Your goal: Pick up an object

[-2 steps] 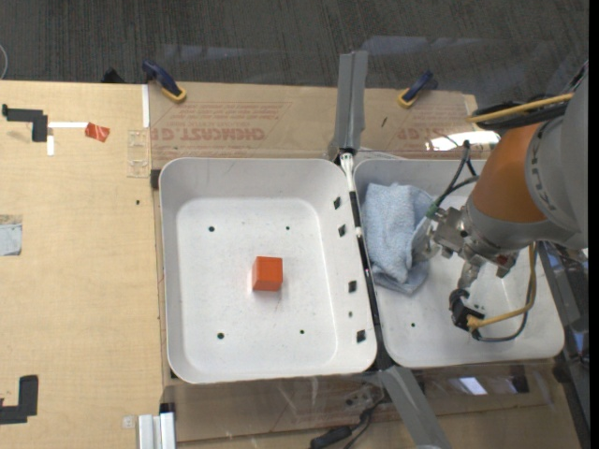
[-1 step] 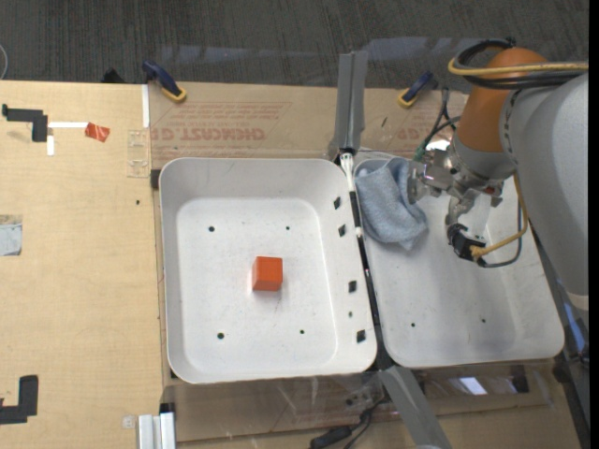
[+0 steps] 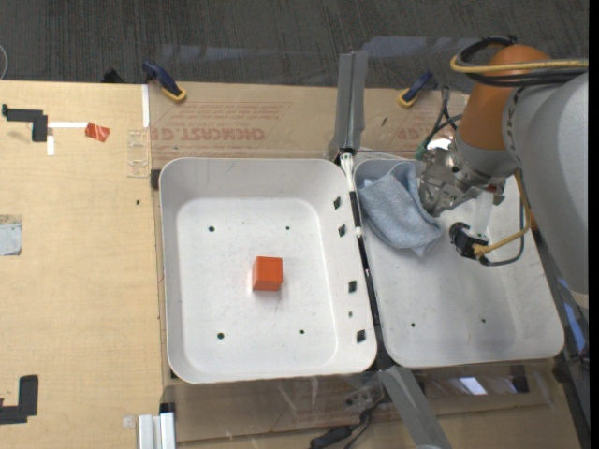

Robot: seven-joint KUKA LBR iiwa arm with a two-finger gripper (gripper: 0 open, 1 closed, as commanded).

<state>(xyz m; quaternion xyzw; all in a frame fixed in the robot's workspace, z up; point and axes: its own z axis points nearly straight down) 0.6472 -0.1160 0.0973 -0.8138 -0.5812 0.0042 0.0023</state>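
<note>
A small orange-red cube (image 3: 268, 274) sits alone near the middle of the left white bin (image 3: 187, 251). A crumpled light blue cloth (image 3: 398, 211) lies in the far left corner of the right bin (image 3: 468, 335). My gripper (image 3: 433, 197) hangs low over the right edge of that cloth, pointing down into the bin's back part. The grey arm with its orange band (image 3: 491, 101) reaches in from the right. The wrist body hides the fingertips, and I cannot tell whether they touch the cloth.
A metal divider (image 3: 356, 223) with black clips runs between the two bins. Blue-and-yellow clamps (image 3: 164, 80) hold cardboard behind the bins. A black cable (image 3: 473, 243) loops off the wrist over the right bin. A wooden bench top spreads to the left.
</note>
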